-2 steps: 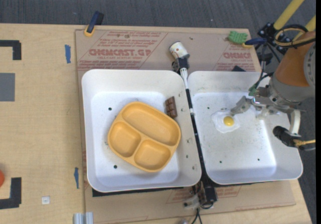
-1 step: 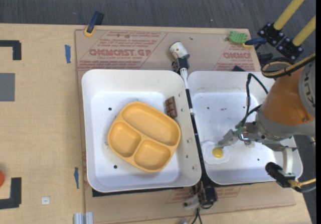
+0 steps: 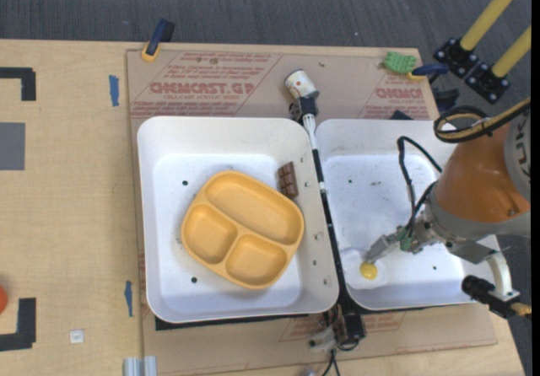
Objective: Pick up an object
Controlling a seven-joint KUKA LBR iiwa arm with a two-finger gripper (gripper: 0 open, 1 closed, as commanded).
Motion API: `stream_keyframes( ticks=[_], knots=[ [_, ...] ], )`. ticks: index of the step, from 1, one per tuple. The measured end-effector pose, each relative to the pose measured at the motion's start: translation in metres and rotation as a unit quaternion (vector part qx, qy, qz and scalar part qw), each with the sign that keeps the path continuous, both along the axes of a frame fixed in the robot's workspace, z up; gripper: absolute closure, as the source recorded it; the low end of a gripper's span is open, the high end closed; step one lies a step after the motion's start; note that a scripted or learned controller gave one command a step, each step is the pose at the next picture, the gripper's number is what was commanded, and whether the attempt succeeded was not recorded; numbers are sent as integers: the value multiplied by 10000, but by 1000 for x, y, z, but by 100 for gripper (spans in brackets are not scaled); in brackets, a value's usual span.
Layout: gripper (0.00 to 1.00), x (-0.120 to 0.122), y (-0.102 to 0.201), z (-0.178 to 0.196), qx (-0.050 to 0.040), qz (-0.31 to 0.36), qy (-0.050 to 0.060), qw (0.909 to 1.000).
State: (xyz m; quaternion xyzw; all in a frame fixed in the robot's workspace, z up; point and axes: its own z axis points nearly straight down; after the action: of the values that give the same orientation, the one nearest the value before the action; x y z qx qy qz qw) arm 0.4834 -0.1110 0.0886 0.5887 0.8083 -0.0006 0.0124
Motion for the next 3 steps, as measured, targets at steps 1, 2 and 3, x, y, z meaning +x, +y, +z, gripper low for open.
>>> stream_keyframes(
  ticks=[1,2,3],
  knots=[
    [0,54,-7,11,77,-67,87,9999],
    [0,132,-67,-3,69,180,87,9998],
    [0,146,11,-3,85,-531,82,9985]
  ],
)
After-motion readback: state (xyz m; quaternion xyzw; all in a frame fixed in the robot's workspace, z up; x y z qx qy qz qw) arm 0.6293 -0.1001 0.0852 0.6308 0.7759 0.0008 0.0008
